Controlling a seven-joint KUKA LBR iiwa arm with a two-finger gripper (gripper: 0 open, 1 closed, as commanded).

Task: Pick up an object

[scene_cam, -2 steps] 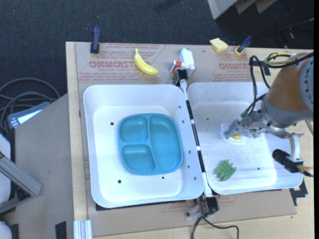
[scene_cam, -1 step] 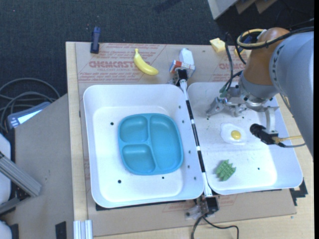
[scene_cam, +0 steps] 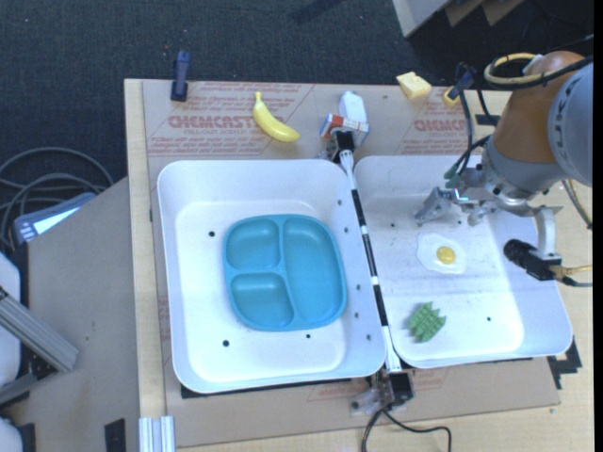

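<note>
While the tool (scene_cam: 450, 202) hangs spread open, the fried egg (scene_cam: 442, 254) lies flat — white, yolk-centred.

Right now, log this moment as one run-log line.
arm: over right bin | gripper: above fried egg, nothing seen held | broccoli: right bin | blue plate: left bin

A blue divided plate (scene_cam: 284, 272) lies in the white left bin (scene_cam: 188, 347), a white-and-yellow fried egg (scene_cam: 443, 253) and a green leafy piece (scene_cam: 426, 321) in the white right bin (scene_cam: 537, 337), and a yellow banana (scene_cam: 272, 121) on the tan, red-lettered desk (scene_cam: 212, 121), with the arm (scene_cam: 532, 130) grey and orange.
</note>
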